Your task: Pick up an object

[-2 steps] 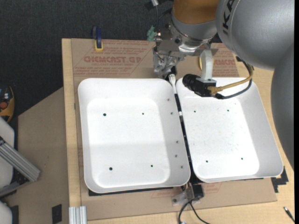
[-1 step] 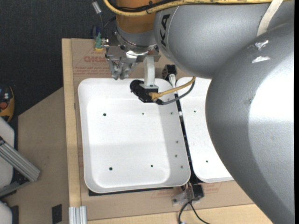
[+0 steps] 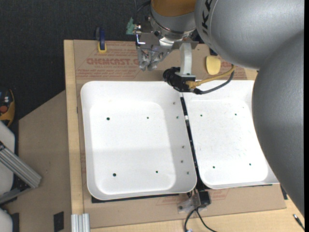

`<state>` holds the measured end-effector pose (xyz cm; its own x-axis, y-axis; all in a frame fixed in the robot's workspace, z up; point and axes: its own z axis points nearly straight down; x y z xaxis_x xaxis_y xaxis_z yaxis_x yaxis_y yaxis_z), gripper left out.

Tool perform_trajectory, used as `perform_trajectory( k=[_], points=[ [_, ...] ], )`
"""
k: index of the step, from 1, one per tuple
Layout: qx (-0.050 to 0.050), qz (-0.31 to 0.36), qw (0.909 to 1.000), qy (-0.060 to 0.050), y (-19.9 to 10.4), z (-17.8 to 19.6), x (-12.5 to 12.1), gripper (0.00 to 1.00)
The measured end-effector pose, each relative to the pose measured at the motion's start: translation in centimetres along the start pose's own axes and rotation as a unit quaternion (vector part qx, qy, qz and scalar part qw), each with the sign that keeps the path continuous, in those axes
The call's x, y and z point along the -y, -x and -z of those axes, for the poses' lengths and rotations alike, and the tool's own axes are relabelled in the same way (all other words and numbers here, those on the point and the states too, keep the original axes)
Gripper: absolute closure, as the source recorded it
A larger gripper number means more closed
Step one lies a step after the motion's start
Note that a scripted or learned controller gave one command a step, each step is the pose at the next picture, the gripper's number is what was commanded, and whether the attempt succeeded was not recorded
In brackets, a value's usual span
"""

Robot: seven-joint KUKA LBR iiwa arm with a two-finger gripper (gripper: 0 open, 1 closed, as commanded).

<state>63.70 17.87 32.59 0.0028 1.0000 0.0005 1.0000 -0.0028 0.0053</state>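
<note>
1. Brown cardboard covers the surface, which is printed with red lettering and bears two shallow white plastic bins side by side, the left bin and the right bin.
2. Above the far strip of cardboard, beyond the left bin's far right corner, the grey arm's metal claw is seen.
3. Whether the claw is released or clenched cannot be told, since its tip is blurred and small.
4. A pale yellow rounded object is seen on the far strip behind the right bin, partly hidden by the arm.
5. This object lies to the right of the claw and apart from it, with a white upright post between them.
6. A small blue and yellow clamp is fixed at the far left edge.
</note>
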Motion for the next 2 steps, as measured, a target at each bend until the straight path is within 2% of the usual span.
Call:
perform_trajectory(
  k=[1,2],
  points=[
    [0.001,0.003,1.0,-0.006,-4.8,-8.7,-2.8,1.0],
    [-0.001,0.001,1.0,0.001,-3.1,-2.8,-3.0,1.0]
  ],
)
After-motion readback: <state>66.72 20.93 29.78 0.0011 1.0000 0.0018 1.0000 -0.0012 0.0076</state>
